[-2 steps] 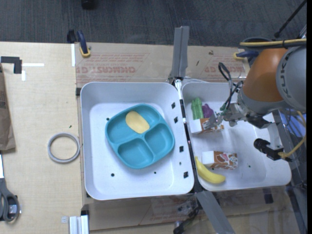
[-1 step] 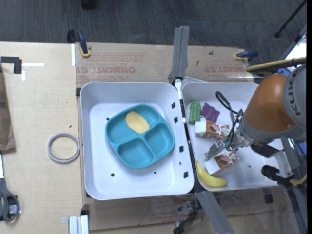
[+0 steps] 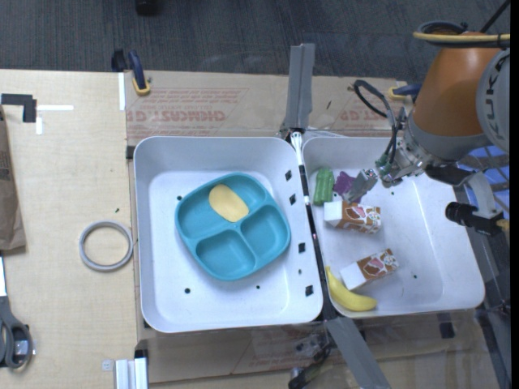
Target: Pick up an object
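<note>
The gripper (image 3: pixel 362 183) hangs low in the right bin (image 3: pixel 454 282), just beside a purple object (image 3: pixel 344 182) and a green object (image 3: pixel 323 186); I cannot tell its state. A banana (image 3: pixel 350 296) lies near the front.

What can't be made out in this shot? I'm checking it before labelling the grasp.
- Claw: camera view, small and dark against the purple object; open or shut unclear.
- Purple object: partly covered by the claw, identity unclear.
- Carton print: too small.
- Arm: cut off by the right edge.
</note>
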